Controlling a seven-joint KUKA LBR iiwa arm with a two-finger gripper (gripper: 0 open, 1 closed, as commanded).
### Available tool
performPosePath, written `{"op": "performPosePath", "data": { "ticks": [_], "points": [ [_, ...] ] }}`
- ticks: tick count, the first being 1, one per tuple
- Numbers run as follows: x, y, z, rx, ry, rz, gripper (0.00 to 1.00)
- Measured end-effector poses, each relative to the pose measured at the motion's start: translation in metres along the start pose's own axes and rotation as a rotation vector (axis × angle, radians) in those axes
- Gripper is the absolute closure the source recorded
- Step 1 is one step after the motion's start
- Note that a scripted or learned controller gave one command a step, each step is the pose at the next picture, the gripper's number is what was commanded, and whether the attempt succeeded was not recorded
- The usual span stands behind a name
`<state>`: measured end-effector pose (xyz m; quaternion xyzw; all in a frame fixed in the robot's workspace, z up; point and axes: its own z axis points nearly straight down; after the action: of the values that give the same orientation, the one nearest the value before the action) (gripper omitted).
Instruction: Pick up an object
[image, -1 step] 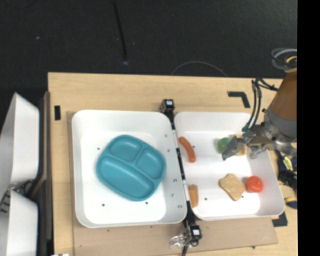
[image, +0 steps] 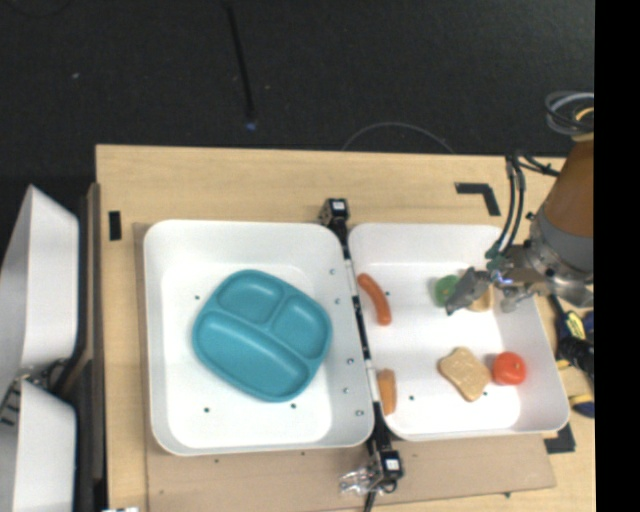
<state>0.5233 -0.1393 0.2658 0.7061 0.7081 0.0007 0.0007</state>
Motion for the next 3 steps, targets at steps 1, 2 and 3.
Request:
{"op": "performPosePath", "data": {
  "ticks": [1,2,3],
  "points": [
    [-0.001,-0.003,0.042,0.004,-0.002,0.005,0.0],
    [-0.005,-0.003,0.085,0.005,-0.002,0.005,0.0],
    [-0.014,0.0,0.132,0.005,-0.002,0.005,0.0]
  ]
}}
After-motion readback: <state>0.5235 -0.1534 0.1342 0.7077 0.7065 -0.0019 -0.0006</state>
